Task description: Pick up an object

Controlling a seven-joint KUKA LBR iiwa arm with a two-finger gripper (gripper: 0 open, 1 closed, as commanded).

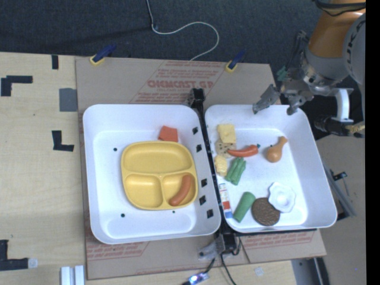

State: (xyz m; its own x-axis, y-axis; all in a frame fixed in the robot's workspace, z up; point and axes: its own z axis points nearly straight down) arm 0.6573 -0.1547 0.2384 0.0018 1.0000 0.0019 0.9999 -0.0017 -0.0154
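Grey metal fingers of the two-finger gripper [278, 104] hang spread apart and empty over the right white plastic bin [314, 159] at its one-o'clock corner, seemingly poised high so any toy below stays reachable. Nearest, toward seven o'clock, lies the tan plastic drumstick [274, 151], long axis running one-to-seven, thin end pointing back at the fingers.

Even, moderately bright light from above; white bins [95, 159] slightly blown out, rims glaring; soft short shadows under yellow plate [155, 174] and food; dark cloth at top [71, 10] dim, little detail; overall focus mildly soft, small items grainy; arm [338, 31] at right edge dimmer, slightly blurred.
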